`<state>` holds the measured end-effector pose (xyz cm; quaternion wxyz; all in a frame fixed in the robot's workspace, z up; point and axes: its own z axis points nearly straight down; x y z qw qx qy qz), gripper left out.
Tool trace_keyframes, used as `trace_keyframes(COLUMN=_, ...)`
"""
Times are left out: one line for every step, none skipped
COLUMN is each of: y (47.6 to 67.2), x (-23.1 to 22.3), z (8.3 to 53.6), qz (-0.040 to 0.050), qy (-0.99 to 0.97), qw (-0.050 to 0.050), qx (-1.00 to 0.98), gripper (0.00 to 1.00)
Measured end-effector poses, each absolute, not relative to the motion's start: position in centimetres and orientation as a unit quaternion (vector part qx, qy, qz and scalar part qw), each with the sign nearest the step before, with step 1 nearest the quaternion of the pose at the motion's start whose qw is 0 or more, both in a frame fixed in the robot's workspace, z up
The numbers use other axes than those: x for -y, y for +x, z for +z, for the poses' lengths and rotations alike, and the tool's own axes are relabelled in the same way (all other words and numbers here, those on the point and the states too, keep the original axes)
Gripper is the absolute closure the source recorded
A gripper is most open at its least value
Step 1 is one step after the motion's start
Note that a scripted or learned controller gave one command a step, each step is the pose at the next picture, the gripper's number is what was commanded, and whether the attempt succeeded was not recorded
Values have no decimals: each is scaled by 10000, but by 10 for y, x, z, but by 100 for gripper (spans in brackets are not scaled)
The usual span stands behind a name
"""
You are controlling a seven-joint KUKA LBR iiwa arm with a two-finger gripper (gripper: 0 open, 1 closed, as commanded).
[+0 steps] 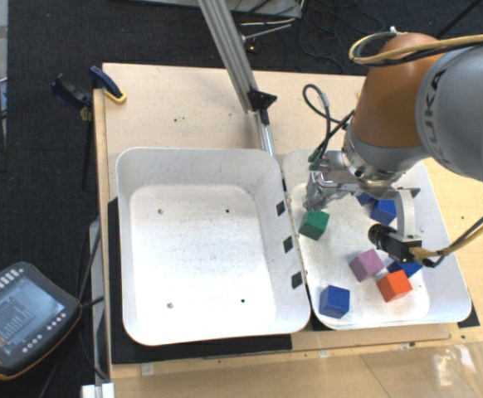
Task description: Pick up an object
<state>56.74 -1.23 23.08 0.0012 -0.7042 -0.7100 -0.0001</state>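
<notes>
My gripper (315, 201) hangs over the left side of the right bin (441, 305), under the grey arm with its orange band. A green block (314, 224) lies tilted directly below it, at the gripper's tip, close to the wall between the bins. Whether it is touched or gripped is hidden from this angle. Further right in the same bin lie a purple cube (366, 264), an orange cube (394, 284), a blue cube (335, 300) near the front, and a blue block (382, 211) partly under the arm.
The left bin (129, 222) stands beside the right one, and their walls meet just left of the green block. A slanted metal pole (233, 48) ends at the bins' back edge. A teach pendant (17, 317) lies at the front left.
</notes>
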Motion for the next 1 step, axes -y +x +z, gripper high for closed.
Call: trace_keyframes(y=559, x=-41, z=243, qz=-14, qy=-7039, qw=3, qx=7103, gripper=100)
